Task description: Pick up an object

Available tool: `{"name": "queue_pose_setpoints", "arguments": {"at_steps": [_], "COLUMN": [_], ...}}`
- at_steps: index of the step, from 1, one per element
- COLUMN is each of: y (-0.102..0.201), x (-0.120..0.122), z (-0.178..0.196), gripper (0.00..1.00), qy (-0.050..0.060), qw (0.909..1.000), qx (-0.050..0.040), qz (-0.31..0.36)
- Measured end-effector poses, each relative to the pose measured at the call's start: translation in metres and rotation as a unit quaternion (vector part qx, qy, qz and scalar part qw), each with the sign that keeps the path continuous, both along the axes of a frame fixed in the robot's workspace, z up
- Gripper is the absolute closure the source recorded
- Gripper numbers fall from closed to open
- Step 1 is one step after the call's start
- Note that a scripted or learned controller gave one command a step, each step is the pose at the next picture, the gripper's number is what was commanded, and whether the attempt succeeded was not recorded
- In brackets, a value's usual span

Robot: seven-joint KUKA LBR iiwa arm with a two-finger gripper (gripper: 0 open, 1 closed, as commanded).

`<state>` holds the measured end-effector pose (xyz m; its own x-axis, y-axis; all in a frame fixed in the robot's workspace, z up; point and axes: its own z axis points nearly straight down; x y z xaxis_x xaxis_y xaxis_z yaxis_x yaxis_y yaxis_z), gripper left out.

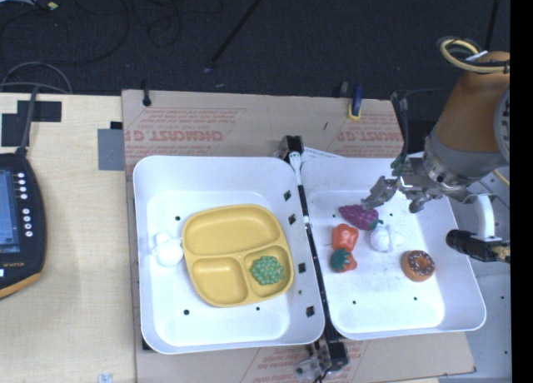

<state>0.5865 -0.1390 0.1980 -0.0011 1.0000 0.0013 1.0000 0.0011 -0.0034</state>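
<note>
- Gripper hangs over the right bin, fingers spread, holding nothing; purple grapes lie just beneath
- Descend straight, centre both fingers on the grapes; avoid the white piece and orange pepper nearby

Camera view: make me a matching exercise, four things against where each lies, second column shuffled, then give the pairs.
Things:
1. Green peas
2. Doughnut
3. Purple grapes
4. Yellow plate

Places:
A. Right bin, nearest the right rim
B. In the plate's lower right compartment
C. Left bin, near its middle
D. Right bin, just below the gripper

Pairs: 1-B, 2-A, 3-D, 4-C
</note>
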Motion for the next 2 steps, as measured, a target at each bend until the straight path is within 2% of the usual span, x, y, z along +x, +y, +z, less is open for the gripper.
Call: {"name": "queue_pose_setpoints", "arguments": {"at_steps": [1, 2], "y": [0.045, 0.052], "x": [-0.073, -0.077], "z": [-0.067, -0.113], "gripper": [0.0, 0.0], "qy": [0.006, 0.0], "qw": [1.0, 1.0], "qx": [0.0021, -0.0004], "qz": [-0.001, -0.001]}}
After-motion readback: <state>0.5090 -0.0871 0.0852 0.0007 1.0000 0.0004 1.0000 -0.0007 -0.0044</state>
